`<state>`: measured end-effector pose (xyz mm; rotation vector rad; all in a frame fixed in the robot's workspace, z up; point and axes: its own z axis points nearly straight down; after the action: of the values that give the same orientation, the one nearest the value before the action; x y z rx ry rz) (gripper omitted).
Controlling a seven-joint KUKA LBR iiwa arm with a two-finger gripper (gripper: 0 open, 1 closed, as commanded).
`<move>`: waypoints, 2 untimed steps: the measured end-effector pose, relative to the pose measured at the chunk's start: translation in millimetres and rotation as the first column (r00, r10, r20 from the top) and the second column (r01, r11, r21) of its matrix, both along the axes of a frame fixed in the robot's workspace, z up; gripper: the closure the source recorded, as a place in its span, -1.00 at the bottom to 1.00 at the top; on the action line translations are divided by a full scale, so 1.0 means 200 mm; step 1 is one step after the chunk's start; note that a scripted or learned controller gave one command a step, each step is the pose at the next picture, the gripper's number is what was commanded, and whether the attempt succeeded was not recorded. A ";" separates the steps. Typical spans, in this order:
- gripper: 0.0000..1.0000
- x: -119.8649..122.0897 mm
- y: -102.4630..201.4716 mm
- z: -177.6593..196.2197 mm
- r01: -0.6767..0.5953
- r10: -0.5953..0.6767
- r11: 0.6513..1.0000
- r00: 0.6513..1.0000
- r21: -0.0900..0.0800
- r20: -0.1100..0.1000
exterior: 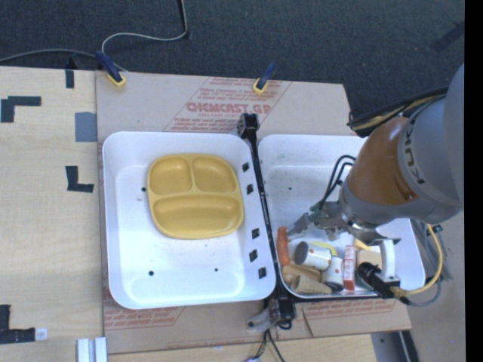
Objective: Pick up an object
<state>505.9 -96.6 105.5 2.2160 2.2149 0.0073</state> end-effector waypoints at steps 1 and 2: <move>-1.00 0.36 -0.04 -0.10 -0.001 0.001 1.000 1.000 0.003 -0.006; -1.00 -0.11 -0.04 -0.10 0.001 0.000 1.000 1.000 0.002 -0.008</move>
<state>484.1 -104.4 85.8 2.2213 2.2190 0.0007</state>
